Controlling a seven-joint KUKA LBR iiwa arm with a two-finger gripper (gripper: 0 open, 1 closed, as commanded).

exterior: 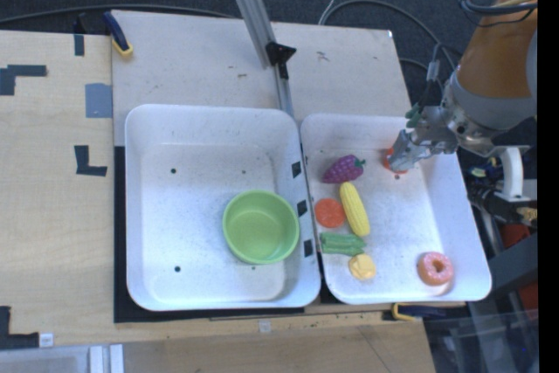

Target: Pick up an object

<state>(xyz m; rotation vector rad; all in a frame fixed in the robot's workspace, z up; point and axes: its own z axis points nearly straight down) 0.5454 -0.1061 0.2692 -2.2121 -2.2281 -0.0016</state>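
I am reaching in from the right edge of the frame, my gripper (403, 157) hanging over the upper right part of the right bin (454, 188). It is sitting right at a small red object (389, 158), which is peeking out on the gripper's left side. From this slanted overhead view I cannot tell whether that red thing is between the gripper's tips or merely beside them, and I cannot tell what state the gripper is in either, since my wrist is covering that spot.

The other candidates are lying in a loose cluster toward the middle and lower part of the same bin. The purple grapes (343, 168) are lying just left of where I am working, with the yellow corn (354, 208) below them and touching or nearly touching an orange round piece (329, 212) on its left. A green vegetable (341, 244) is lying beneath those, a small yellow piece (362, 266) is just below that, and a pink doughnut (434, 268) is sitting apart in the lower right corner.

I judge I am going for the red object because it is standing apart from the cluster, so nothing is crowding it. The risk is that it is lying near the bin's upper wall and may slip.

The left bin (157, 188) is holding a green bowl (260, 227) in its lower right area.
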